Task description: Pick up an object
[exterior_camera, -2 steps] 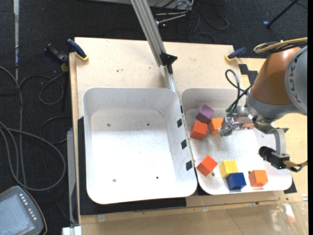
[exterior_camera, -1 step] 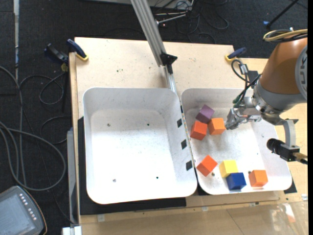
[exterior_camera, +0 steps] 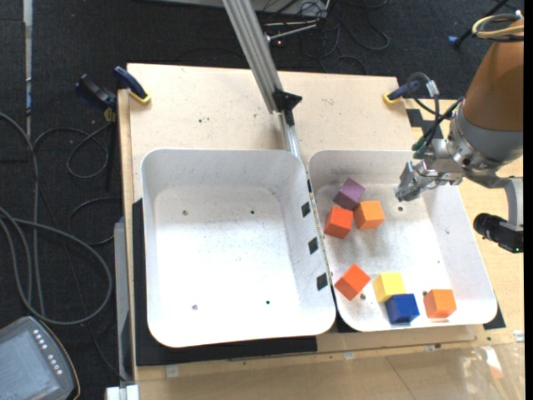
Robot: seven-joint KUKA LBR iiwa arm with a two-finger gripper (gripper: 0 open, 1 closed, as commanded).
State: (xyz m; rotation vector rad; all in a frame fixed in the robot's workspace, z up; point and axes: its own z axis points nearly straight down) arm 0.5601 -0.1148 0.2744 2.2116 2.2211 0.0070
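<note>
The right bin (exterior_camera: 466, 248) holds several small blocks. A purple block (exterior_camera: 350, 193), a red-orange block (exterior_camera: 338, 222) and an orange block (exterior_camera: 370, 215) cluster near its far left. Nearer the front lie another red-orange block (exterior_camera: 352, 281), a yellow block (exterior_camera: 388, 287), a blue block (exterior_camera: 402, 307) and an orange block (exterior_camera: 439, 303). My gripper (exterior_camera: 407, 187) hangs over the bin's far right part, just right of the purple and orange blocks and apart from them. Nothing shows between its tips.
The left bin (exterior_camera: 166, 223) stands beside the right one. A slanted metal pole (exterior_camera: 250, 40) comes down to the gap between the bins. Clamps (exterior_camera: 133, 84) sit at the bench's far corners. The grey and orange arm (exterior_camera: 495, 98) reaches in at the upper right.
</note>
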